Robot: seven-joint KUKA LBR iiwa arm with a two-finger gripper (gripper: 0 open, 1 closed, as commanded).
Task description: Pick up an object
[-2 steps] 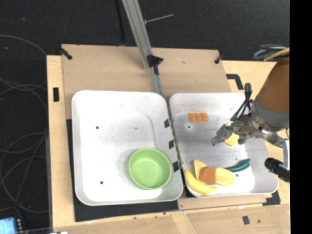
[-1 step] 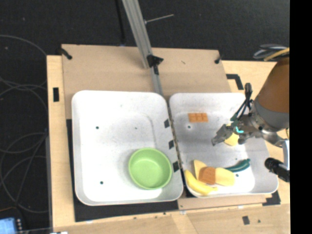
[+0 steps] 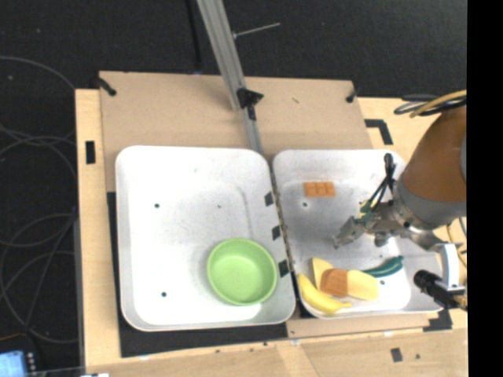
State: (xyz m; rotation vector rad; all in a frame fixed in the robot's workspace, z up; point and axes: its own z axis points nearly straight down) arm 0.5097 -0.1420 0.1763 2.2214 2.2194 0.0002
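Note:
My gripper [image 3: 364, 238] hangs over the middle of the right bin [image 3: 302, 167], open, with nothing between its fingers. Just below it, at the bin's front edge, lies a cluster: a yellow banana [image 3: 317, 298], a brown block [image 3: 334, 282], a yellow wedge [image 3: 361, 285] and a teal piece [image 3: 387, 268]. A small orange waffle-like tile [image 3: 319, 189] lies flat to the upper left of the gripper. A green bowl [image 3: 242, 271] sits in the front right corner of the left bin [image 3: 157, 179].
A grey metal pole [image 3: 224, 45] slants from the top of the view down to the gap between the bins. The arm's orange band [image 3: 436, 159] overhangs the right bin's right side. Brown board surrounds both bins.

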